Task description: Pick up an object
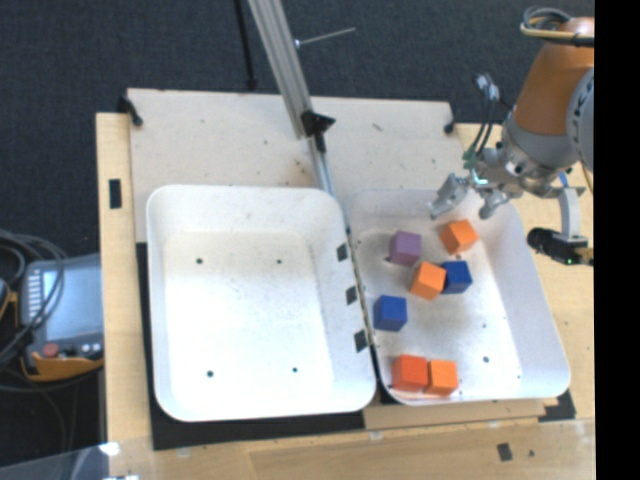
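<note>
Here, right bin (535, 298): seven blocks. Orange block (459, 235) at the far end, purple block (405, 248) to its left, a second orange block (428, 280) touching a blue block (457, 276) mid-bin, a lone blue block (390, 313), two orange blocks (424, 373) at the near wall. Gripper (468, 198): fingers spread, grasping nothing, above the far end near the first orange block. Left bin (165, 268) alongside.

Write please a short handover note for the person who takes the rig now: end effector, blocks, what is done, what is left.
End effector: open, holding nothing, over the far end of the right bin.
Blocks, all in the right bin: orange block nearest the end effector, purple block, an orange-and-blue pair, a lone blue block, two orange ones at the near rim.
Done: no pick.
Left: grasp and lift one block.
</note>
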Controlling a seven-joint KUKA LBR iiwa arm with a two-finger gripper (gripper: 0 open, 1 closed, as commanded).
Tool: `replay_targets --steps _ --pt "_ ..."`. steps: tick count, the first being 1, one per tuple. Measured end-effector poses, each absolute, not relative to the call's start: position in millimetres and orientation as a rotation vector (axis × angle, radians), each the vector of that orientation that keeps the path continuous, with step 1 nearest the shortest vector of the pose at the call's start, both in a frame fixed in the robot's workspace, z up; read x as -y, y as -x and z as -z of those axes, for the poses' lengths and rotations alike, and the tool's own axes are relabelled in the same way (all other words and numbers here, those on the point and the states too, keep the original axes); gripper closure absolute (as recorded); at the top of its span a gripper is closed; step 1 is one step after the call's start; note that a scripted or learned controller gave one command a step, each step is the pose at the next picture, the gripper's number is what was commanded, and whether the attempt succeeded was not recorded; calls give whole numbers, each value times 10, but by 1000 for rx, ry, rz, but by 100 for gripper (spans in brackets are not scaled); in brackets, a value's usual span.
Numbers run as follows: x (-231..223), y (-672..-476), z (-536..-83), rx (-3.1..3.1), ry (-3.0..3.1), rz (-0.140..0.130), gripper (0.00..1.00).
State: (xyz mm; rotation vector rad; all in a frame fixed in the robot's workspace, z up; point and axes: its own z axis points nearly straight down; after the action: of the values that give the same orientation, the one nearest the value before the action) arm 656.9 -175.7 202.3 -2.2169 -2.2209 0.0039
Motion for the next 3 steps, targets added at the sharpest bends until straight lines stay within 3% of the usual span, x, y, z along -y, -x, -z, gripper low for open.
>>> replay_targets --steps 1,2,3 --pt "1764 -6578 -2061 2228 2218 -3 0" --pt "1696 -6610 -1596 2227 2215 -5 0" --pt "1657 -6674 -1391 2233 2229 10 0"
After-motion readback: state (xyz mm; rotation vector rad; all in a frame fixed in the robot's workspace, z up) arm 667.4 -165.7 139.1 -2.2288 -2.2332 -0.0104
